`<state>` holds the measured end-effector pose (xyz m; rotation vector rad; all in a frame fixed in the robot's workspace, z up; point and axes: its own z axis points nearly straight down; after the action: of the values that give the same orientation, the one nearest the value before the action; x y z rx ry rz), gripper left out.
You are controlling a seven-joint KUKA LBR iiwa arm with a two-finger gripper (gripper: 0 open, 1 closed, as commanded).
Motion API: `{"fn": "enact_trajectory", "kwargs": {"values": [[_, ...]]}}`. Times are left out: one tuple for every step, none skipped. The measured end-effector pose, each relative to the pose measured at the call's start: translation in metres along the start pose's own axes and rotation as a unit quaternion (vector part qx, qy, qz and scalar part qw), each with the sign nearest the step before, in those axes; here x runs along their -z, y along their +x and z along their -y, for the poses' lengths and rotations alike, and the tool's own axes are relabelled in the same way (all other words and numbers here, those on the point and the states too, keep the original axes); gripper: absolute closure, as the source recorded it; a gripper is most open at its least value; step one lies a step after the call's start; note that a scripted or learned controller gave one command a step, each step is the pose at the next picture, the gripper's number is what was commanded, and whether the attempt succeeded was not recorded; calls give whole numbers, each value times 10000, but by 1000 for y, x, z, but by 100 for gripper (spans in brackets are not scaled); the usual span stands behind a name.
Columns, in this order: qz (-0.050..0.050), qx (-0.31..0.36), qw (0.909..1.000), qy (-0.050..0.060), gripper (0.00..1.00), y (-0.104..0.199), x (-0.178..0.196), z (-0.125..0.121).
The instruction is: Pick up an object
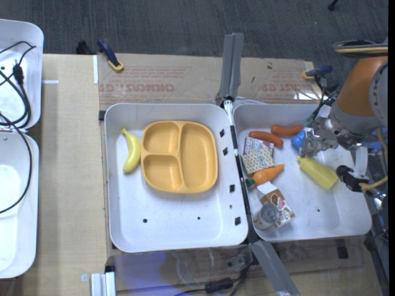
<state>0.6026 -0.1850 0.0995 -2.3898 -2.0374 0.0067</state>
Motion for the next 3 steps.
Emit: {"fn": "enact_trajectory", "kwargs": {"values": [[-5,-1947,9809,0,0,39,-8,-12],[-3,-3053,9523,-2,0,82,-8,-31],[-3,-3956,9184,7,0,89,-8,13]]}}
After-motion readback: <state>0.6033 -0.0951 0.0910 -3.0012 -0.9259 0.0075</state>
